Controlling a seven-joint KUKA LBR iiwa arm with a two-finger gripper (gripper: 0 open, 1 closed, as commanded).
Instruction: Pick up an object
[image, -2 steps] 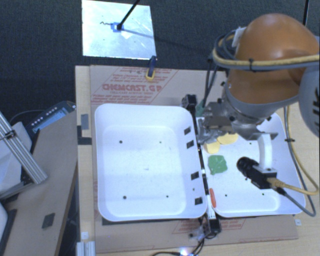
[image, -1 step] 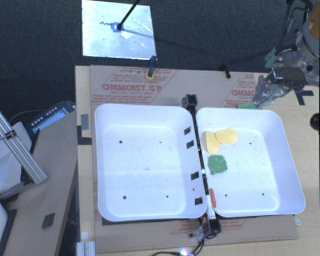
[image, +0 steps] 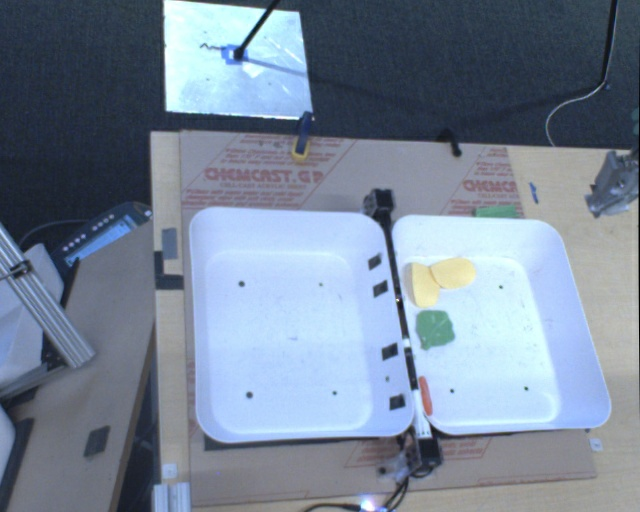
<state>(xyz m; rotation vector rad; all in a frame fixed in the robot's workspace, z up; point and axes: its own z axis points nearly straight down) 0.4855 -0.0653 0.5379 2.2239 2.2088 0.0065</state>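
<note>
Two pale yellow flat pieces lie in the right bin (image: 560, 300) near its left wall: one upright piece (image: 424, 285) and one rounder piece (image: 454, 272) overlapping it. A green flat piece (image: 435, 328) lies just below them. A thin orange stick (image: 425, 395) rests against the bin's left wall near the front. A grey part of the arm with the gripper (image: 612, 186) shows at the right edge, beyond the right bin's far right corner and well away from all the objects.
The left bin (image: 290, 320) stands beside the right one, joined by a black clipped divider (image: 395, 310). A yellow clamp (image: 301, 148) sits at the bench's far edge. A green tag (image: 497, 211) lies behind the right bin. A metal sheet (image: 237, 60) lies beyond the bench.
</note>
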